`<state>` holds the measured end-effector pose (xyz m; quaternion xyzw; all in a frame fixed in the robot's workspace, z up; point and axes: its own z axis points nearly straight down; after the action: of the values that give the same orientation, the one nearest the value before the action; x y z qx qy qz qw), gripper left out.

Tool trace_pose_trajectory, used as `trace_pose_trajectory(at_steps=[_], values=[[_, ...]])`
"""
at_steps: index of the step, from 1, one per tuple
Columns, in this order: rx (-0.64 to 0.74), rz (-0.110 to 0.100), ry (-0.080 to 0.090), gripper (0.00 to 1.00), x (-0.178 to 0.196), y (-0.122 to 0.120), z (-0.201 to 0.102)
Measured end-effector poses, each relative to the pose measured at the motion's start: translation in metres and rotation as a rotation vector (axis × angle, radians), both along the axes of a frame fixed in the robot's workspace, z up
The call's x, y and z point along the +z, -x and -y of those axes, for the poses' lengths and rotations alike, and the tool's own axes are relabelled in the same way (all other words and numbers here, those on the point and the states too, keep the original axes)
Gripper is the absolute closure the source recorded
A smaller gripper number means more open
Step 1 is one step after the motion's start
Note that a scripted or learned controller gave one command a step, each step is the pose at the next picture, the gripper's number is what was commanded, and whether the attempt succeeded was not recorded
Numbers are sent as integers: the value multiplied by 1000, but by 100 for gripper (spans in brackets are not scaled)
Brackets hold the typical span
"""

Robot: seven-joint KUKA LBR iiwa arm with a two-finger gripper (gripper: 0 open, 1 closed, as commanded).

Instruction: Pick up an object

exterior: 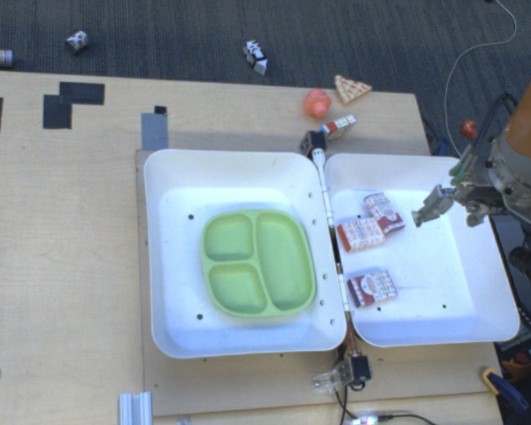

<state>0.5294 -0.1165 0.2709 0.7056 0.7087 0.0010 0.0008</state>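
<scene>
Hovering jaws (450,204), glossy rectangular packets (369,233), smooth white bin (478,326)

A robotics lab: a plywood bench (62,237) with two white bins (173,184), cabling (478,51), and grey carpet (203,16).

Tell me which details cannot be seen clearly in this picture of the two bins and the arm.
- Claw, camera view: small and blurred, so its opening cannot be judged.
- Arm: cut off by the right edge.
- Three red-and-white packets in the right bin: print too small to read.
- Small items on the dark floor: too small to identify.
</scene>
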Motion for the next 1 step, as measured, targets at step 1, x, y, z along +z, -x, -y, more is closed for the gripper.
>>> trace_pose_trajectory(at_steps=[1], values=[[-3,-1,2,0,-92,43,74]])
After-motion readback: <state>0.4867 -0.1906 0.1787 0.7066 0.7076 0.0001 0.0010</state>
